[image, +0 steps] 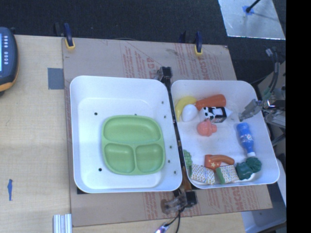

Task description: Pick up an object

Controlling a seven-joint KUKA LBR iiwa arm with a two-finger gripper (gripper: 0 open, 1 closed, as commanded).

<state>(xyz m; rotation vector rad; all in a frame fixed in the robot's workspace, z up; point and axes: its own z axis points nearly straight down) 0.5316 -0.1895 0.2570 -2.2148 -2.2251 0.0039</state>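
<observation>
Grey tool (252, 108) over right bin's (272, 152) edge

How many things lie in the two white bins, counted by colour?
Green: 3, a divided plastic tray, a dark broccoli-like toy, a small leafy piece
Orange: 2
Yellow: 1
White: 1
Black-and-white: 1
Pink: 1
Blue: 1
Patterned blocks: 2
Total: 12

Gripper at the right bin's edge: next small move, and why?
Probably ease the gripper inward and down toward the blue bottle. It sits at the right bin's rim, over no object, and the bottle lies nearest, apart from the clutter.
</observation>
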